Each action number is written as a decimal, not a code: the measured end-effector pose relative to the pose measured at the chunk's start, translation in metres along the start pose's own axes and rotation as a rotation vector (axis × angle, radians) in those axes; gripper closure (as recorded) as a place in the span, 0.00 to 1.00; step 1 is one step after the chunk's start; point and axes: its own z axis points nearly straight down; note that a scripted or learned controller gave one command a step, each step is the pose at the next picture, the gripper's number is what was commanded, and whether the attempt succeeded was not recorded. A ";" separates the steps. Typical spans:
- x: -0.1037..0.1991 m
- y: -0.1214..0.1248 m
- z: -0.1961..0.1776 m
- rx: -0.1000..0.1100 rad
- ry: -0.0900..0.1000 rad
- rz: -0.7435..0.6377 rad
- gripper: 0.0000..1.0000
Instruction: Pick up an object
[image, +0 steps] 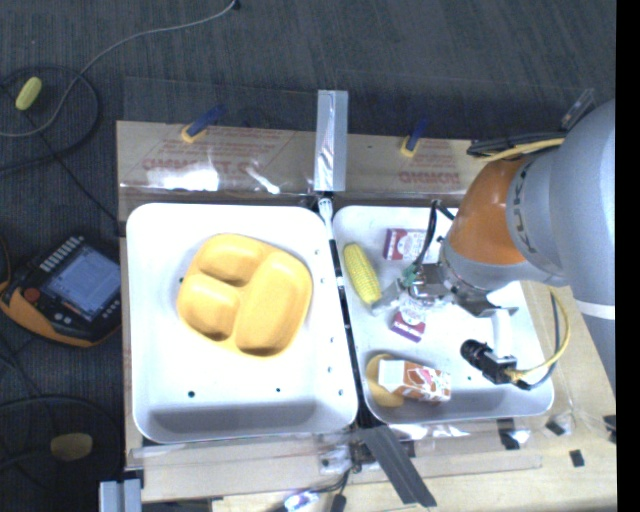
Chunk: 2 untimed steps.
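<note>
With the tool (415, 295) low over the small purple packet (409, 322), its finger state impossible to tell, centre it clear of the corn cob (361, 272) beside it before pinching.

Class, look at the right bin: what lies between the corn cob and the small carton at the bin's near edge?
In the camera view, only bare white bin floor lies between the corn cob and the small carton.

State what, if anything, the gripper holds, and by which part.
It cannot be told: the gripper sits low over a small purple packet in the right bin, its grip hidden.
</note>
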 end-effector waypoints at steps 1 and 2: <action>-0.032 -0.053 0.003 0.010 0.006 -0.002 0.00; -0.031 -0.051 -0.004 0.013 0.010 -0.004 1.00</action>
